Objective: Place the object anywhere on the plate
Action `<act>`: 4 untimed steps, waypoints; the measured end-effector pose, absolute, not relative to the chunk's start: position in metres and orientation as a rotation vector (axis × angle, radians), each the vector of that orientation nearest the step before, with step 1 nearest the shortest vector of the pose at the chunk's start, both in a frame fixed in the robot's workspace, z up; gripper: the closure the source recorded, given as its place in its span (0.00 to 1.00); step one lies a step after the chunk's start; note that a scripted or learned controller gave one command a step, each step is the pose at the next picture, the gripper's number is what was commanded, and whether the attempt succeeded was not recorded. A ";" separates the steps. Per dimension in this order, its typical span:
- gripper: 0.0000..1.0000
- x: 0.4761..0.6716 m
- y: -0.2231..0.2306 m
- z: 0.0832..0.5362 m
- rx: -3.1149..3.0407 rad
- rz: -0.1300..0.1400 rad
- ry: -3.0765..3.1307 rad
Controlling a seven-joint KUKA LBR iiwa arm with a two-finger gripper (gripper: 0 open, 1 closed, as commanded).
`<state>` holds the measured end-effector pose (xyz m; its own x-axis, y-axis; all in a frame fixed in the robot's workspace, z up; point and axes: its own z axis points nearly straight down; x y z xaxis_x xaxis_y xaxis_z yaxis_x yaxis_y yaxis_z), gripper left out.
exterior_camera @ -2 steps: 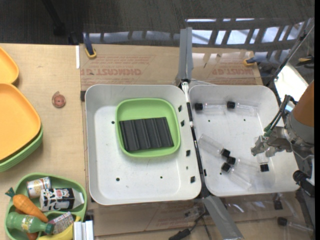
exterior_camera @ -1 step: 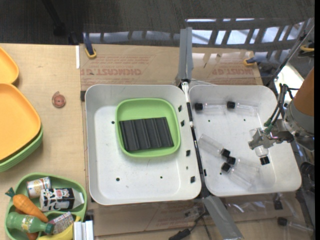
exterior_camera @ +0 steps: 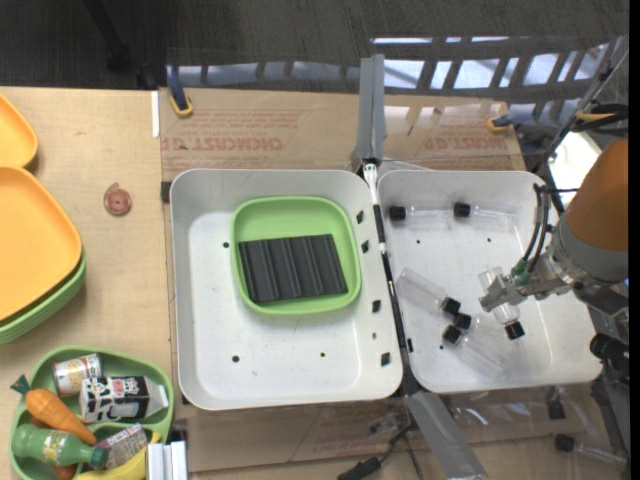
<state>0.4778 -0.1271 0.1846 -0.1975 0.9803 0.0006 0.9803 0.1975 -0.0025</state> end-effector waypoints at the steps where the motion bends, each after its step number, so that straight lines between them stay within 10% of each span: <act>1: 1.00 0.478 -0.102 0.197 -1.860 0.002 -2.532; 4: 1.00 0.484 -0.029 0.208 -1.167 0.000 -2.919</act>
